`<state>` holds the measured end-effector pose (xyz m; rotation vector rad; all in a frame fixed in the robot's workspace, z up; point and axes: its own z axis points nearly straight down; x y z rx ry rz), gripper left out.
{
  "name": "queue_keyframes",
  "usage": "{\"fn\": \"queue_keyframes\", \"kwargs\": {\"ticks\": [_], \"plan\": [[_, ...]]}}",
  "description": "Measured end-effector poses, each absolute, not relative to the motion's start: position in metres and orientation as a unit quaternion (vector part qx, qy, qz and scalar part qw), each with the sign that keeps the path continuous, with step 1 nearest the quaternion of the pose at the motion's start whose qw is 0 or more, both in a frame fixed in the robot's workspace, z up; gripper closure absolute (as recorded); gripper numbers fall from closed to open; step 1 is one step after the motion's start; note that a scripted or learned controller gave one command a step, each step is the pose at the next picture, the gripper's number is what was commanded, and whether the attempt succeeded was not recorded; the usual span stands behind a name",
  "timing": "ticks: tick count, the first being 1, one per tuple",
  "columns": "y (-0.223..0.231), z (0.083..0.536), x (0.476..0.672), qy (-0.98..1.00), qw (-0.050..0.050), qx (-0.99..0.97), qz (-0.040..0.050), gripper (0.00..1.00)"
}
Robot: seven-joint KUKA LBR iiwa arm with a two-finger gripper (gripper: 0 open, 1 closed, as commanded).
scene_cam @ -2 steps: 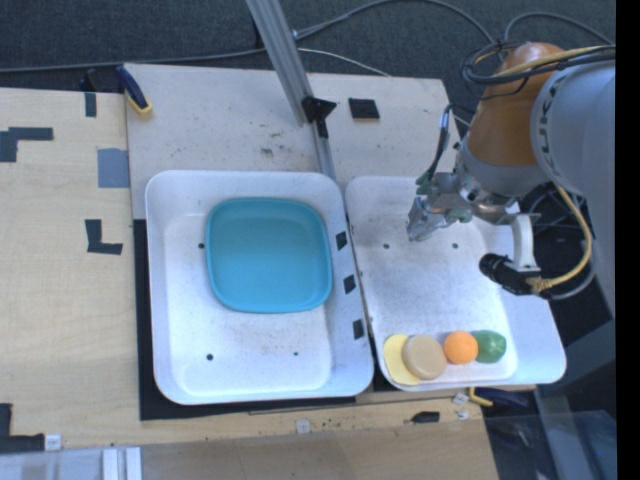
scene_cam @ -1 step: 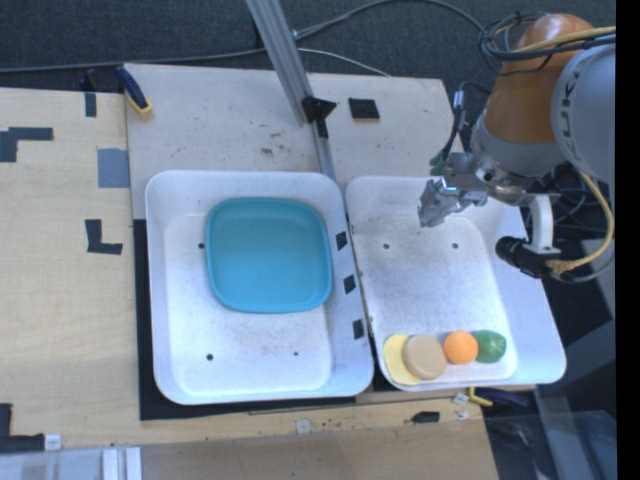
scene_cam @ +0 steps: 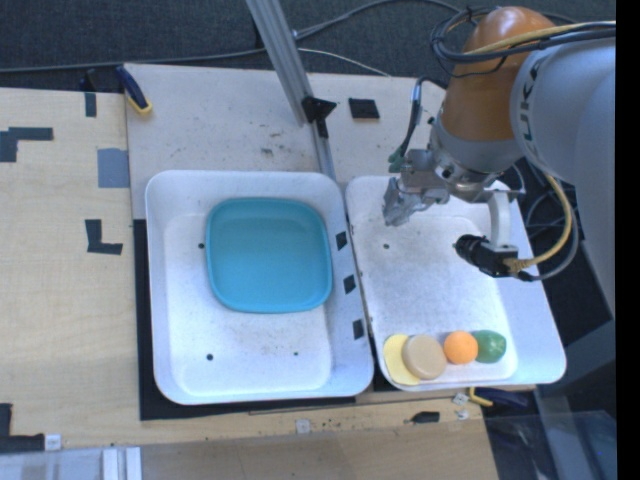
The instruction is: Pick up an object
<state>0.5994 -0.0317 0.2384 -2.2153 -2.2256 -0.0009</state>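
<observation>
Camera view: gripper (scene_cam: 398, 208) hovering over right bin (scene_cam: 440, 278) far edge, fingers state unclear; orange ball (scene_cam: 460, 347), green ball (scene_cam: 490, 345) sitting at near edge.

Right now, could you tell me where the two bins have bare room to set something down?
Right bin: bare middle, between the gripper at its far end and the near edge, crowded with four small objects. Left bin: the blue plate fills the middle; a bare strip lies nearer the camera.
</observation>
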Motion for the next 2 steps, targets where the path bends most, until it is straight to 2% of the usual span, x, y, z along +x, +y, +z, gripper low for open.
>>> {"fn": "queue_keyframes", "kwargs": {"ticks": [1,2], "plan": [[0.016,0.239,0.598,-0.709,0.001,-0.706,0.0000,1.00],[0.073,0.245,0.607,-0.709,0.000,-0.705,-0.0003,1.00]]}}
